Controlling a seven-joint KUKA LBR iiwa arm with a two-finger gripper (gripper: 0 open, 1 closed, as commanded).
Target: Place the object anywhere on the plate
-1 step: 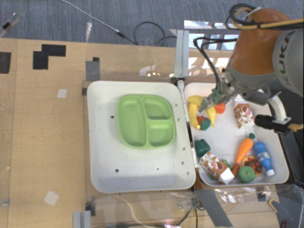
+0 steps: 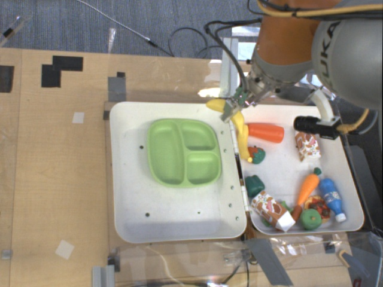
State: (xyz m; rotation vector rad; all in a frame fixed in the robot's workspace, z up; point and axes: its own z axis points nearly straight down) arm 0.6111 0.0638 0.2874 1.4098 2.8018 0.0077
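Arm: I see the grey arm with its orange band (image 2: pixel 293 23) reaching in from the right, over the far edge of the right bin (image 2: pixel 350 184).
Gripper: the gripper (image 2: pixel 234 107) sits at the far end of the wall between the two bins, low over the banana.
Grip: the fingers look closed around the far end of the banana, which shows between them; I read it as held.
Banana: the banana (image 2: pixel 239 130) is yellow, and lies along the divider, with its far end at the gripper and its near end pointing toward me, just inside the right bin.
Plate: the green sectioned plate (image 2: pixel 182 152) rests in the left bin (image 2: pixel 137 214), left of the banana and apart from it.
Right bin contents: I can pick out an orange cylinder (image 2: pixel 265 133) just right of the banana, a carrot (image 2: pixel 307 188), a blue bottle (image 2: pixel 332 199), a patterned carton (image 2: pixel 272 211) near the front, a green round piece (image 2: pixel 310 219), and another patterned pack (image 2: pixel 307 146) at the far right.
Bench: the wooden bench (image 2: pixel 54 178) extends left of the bins.
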